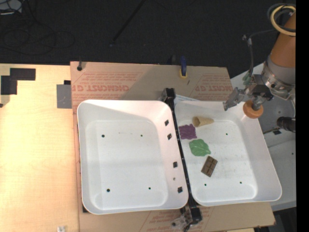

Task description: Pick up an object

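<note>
Pale wood covers the surface (34, 153) on the left, with cardboard sheets under two white bins; the room behind is dark, with loose cables on the floor. Left bin (91, 129) and right bin (263, 178) sit touching. In the right bin lie a tan cone (203, 121), a purple piece (187, 132), a green lump (199, 148) and a brown block (209, 166) — all near its left side. The gripper (246, 99) hangs at that bin's far right corner, well apart from them; whether it is clenched or released I cannot tell, and nothing shows in its grasp. Judging by this, picking has not yet happened — approach, descent, grasp and lift remain.
</note>
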`<state>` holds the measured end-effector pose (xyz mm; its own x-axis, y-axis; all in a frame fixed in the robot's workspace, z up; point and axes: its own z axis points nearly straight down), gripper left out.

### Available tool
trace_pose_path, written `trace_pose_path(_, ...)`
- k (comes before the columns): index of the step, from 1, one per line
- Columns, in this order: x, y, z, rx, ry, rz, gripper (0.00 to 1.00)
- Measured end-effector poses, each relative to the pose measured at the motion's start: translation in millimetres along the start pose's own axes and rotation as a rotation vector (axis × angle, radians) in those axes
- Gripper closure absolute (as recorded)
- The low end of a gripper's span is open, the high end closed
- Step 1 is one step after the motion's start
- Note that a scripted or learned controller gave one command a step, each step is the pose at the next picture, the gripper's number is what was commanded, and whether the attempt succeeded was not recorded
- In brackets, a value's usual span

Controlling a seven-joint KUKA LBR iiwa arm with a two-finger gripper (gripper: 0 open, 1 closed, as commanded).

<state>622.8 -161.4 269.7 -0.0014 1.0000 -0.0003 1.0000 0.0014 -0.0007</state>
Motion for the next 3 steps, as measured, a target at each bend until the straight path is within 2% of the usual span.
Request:
trace_pose_path(1,-0.1,0.2,-9.9,0.0,0.0,-0.002,1.0)
trace_pose_path(2,2.2,-7.5,52.0,0.008,0.002,0.0,1.0)
trace_pose_path(3,22.1,-55.5,50.3,0.006,0.002,0.004,1.0)
